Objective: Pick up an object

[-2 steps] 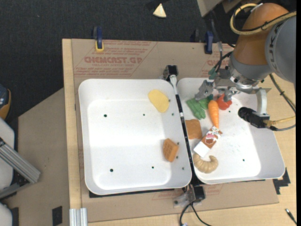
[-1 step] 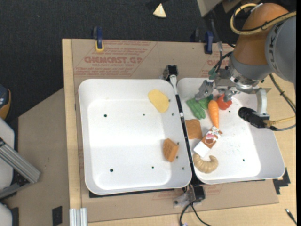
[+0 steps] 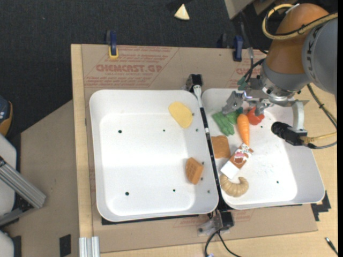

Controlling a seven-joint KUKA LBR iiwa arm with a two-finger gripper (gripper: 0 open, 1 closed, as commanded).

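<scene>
My gripper [image 3: 246, 105] hangs over the back of the right bin [image 3: 289, 189], its fingers spread apart with nothing between them. Just below it lie a carrot [image 3: 244, 128] and a red piece [image 3: 255, 116] beside the right finger. A green leafy toy [image 3: 225, 122] lies under the left finger. Further forward in the same bin are a brown block [image 3: 220, 146], a small white and red packet [image 3: 237, 163] and a tan croissant [image 3: 235, 186]. The left bin [image 3: 134, 165] holds a yellow chip-shaped piece [image 3: 181, 114] and an orange-brown chunk [image 3: 194, 171].
The two bins meet at a dark divider [image 3: 206, 133]. A black cable connector [image 3: 286, 133] juts over the right bin from the arm. Blue clamps [image 3: 112, 42] hold the cardboard base at the back.
</scene>
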